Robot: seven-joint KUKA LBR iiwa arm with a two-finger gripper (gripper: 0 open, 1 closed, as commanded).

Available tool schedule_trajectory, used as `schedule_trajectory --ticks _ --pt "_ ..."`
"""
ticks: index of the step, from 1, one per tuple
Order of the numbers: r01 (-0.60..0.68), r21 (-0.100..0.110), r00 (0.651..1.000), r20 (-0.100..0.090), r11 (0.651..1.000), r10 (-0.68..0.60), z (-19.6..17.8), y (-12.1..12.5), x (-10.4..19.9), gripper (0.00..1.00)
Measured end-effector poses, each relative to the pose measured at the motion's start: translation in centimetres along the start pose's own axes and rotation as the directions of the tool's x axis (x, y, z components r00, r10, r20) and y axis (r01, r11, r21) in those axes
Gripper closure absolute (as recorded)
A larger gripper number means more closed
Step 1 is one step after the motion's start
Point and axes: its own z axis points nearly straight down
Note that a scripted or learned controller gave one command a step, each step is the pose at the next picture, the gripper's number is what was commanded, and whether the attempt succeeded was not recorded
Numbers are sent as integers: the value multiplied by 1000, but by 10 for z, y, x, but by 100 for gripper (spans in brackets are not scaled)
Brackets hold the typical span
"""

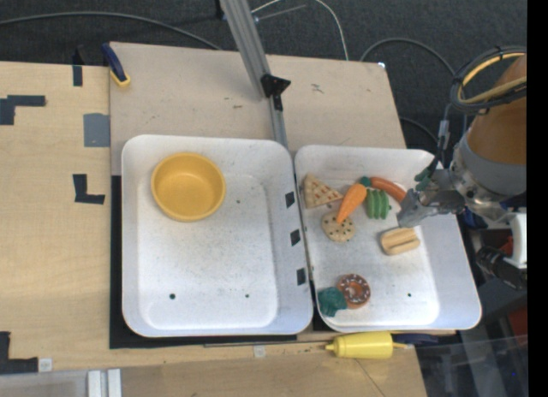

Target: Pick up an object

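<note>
Candidate objects lie in the right bin: bread roll, carrot, green vegetable, cookie, wedge, doughnut. The hand sits low at the bin's right side, just above the roll; its grip state cannot be determined. A yellow bowl occupies the left bin.

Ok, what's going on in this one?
A KUKA arm reaches in from the right, its gripper low over the right bin, near a tan bread-like piece and a green toy. Nothing is visibly held. A yellow bowl sits in the left bin.
</note>
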Motion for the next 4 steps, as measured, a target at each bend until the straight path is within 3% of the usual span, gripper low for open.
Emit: schedule_trajectory --ticks 4 --pt "5 7 1000 -2 1000 -5 37 45 189 100"
